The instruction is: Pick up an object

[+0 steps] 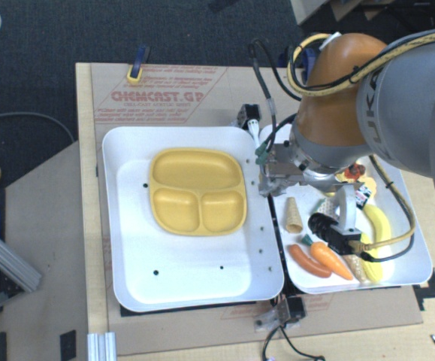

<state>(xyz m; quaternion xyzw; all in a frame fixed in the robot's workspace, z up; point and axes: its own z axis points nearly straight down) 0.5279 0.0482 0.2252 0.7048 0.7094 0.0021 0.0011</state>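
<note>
The right bin holds several toy foods. A beige waffle cone lies near its left wall. An orange carrot and a red-orange sausage lie side by side at the front. A yellow banana rests along the right side, with a yellow corn-like piece at its front end. A small red and orange item peeks out from under the arm. My gripper hangs low over the back left of this bin, just behind the cone, mostly covered by the wrist. I see nothing held in it.
The left bin holds a yellow divided plate in its back half. The big grey and orange arm covers the back of the right bin. Cables run behind the bins over the cardboard.
</note>
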